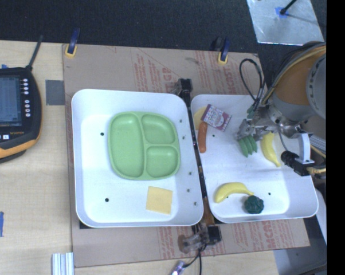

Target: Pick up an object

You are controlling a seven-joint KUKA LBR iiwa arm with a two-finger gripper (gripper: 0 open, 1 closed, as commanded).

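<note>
With the pincer (250, 132) low over the green object (248, 146) at the frame's right, finger state indeterminable, the adjacent banana (269, 148) risks being nudged or caught, causing a missed or double grasp.

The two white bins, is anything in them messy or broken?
Nothing looks broken or spilled. The left bin has a green tray lying flat and a yellow slice. In the right bin, two bananas, a carrot, a broccoli and a small packet lie loosely scattered.
</note>
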